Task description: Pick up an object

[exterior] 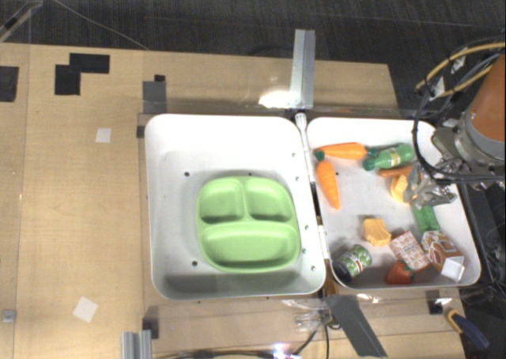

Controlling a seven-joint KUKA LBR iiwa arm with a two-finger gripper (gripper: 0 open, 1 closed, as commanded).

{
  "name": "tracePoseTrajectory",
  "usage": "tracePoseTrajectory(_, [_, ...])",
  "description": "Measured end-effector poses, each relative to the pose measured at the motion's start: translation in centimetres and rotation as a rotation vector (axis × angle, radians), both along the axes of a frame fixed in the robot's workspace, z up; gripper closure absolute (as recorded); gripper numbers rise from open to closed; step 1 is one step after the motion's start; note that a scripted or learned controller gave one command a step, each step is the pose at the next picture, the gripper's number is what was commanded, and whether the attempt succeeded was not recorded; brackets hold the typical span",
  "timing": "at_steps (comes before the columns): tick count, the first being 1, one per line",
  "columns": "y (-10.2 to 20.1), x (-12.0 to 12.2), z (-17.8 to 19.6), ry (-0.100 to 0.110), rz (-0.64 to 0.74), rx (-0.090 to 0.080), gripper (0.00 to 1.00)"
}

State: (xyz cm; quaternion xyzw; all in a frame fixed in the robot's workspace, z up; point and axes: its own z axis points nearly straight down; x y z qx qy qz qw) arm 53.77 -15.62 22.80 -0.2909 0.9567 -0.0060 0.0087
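Two white bins are sitting side by side on the wooden table (71, 215). In the left bin (170, 191), a green divided plate (248, 222) is lying flat near the middle. The right bin (348, 207) is holding the loose objects.

Along its near edge, from left to right, are lying a green-labelled can (353, 260) on its side, a red piece (399, 273), a patterned red-and-white packet (409, 249) and a small brown-and-white carton (443, 255), the last three crowding together. Just beyond them a yellow chunk (376, 230) is resting alone.

Farther back, an orange carrot (327, 183) is lying beside the divider, with a second carrot (342, 150) and a green bottle (388, 156) across the far end.

The pincer (427, 191) is reaching in from the right, standing low over the right side of this bin; whether its fingers are wide or narrow cannot be told. A yellow-orange item (399, 186) is lying just to its left and a green piece (426, 217) just on its near side, both close against it. Nothing is visibly held.
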Motion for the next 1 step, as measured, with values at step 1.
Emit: tracePoseTrajectory(1, [5.68,-2.17,-0.92,0.011,0.002,0.008,1.0])
